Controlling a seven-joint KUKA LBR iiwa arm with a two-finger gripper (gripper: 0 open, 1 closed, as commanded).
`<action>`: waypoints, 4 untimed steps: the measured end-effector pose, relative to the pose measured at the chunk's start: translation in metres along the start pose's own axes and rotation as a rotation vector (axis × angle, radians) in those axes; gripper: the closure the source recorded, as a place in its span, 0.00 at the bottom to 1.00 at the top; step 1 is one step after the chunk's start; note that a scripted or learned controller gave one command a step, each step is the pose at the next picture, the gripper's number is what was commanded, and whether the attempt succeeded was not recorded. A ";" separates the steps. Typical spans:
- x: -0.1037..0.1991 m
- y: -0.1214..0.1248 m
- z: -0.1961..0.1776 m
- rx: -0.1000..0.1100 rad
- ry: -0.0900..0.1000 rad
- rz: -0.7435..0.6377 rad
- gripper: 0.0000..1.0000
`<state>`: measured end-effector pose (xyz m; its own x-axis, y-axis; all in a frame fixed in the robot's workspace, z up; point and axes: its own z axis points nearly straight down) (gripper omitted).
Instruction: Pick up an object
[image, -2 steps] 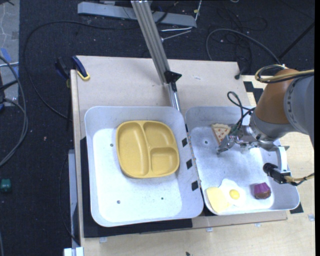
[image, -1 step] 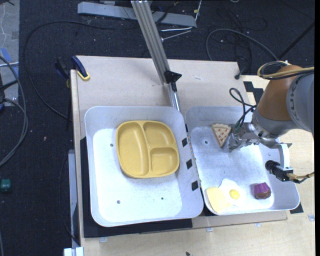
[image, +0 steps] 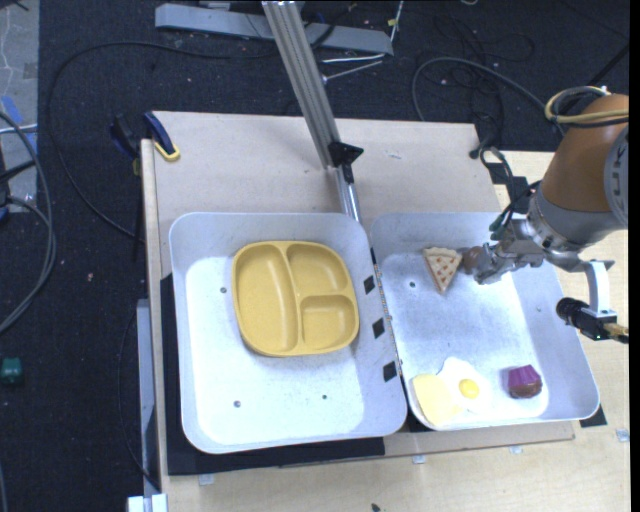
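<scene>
A pale wooden bench top (image: 300, 165) sits on a dark carpeted floor (image: 80, 250) flecked with pale specks. Black cables (image: 75, 190) loop over the floor left of the bench, and more trail behind its far edge. A slanted aluminium rail (image: 305, 80) rises from the bench's middle toward a grey metal frame (image: 270, 30) on the floor beyond it. A blue-and-yellow clamp (image: 160, 138) grips the bench's far left corner. Lighting is even and soft.
</scene>
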<state>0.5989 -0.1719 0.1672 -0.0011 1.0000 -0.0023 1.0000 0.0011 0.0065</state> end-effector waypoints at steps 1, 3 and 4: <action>0.006 0.002 -0.044 0.001 0.001 -0.002 1.00; 0.053 0.002 -0.084 0.008 0.003 -0.006 1.00; 0.106 0.001 -0.071 0.008 0.003 -0.006 1.00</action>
<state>0.5991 -0.0660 0.2375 -0.0071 1.0000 0.0008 1.0000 0.0071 -0.0011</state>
